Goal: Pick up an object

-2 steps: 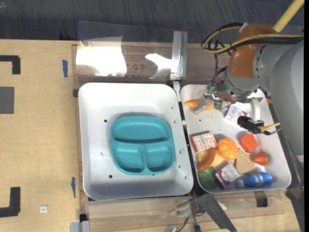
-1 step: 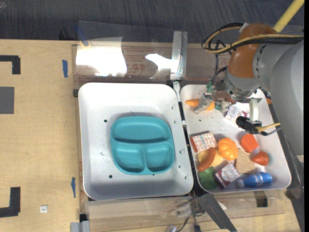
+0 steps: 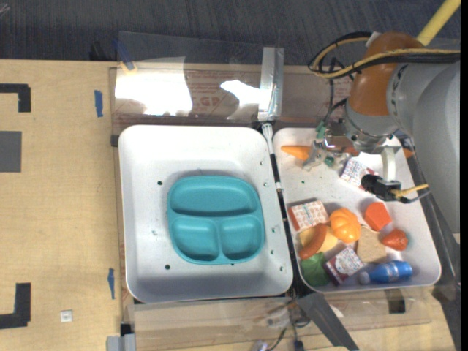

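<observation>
Camera view, looking down at a slant: the grey arm is reaching in from the right edge of the frame, its orange band sitting at the upper right, and the end effector is hanging low over the upper left corner of the right bin. Whether it is standing apart or together I cannot tell; the metal parts are blurring into each other there.

An orange carrot is lying just to the left of the end effector, close enough that the two may be touching, though nothing is showing it gripped. Its long axis is running roughly left to right across the frame, the tapered tip pointing left toward the bin wall. As the nearest thing, it is probably the one to take, and the coming move would turn on a short shift leftward and down.

Lower in the same bin a loose heap is resting: a printed red and white carton, a rounded glossy orange fruit, a blue bottle lying on its side, a smooth green piece. All look like hard plastic toys.

The left bin is carrying a teal divided tray, smooth and matt, with three compartments.
</observation>
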Robot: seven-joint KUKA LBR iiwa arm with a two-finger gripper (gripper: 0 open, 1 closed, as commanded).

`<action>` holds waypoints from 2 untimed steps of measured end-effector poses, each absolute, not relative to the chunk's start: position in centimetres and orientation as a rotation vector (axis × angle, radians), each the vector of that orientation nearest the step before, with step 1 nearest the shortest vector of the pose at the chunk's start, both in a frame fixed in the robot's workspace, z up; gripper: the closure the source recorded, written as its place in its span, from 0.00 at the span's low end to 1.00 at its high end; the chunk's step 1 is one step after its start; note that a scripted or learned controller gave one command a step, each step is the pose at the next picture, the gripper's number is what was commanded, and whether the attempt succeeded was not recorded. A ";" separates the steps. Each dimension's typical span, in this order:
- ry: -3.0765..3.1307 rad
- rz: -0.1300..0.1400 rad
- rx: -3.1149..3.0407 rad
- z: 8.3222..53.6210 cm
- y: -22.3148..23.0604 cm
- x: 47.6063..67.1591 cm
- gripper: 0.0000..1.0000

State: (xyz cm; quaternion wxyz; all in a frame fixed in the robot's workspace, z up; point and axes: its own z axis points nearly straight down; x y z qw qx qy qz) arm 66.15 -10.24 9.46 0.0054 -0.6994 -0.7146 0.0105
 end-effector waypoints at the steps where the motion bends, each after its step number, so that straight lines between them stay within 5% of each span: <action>1: -2.237 0.027 -2.190 9.5 -10.1 66.3 0.00; 2: -2.191 0.027 -2.226 8.6 -9.9 66.2 0.00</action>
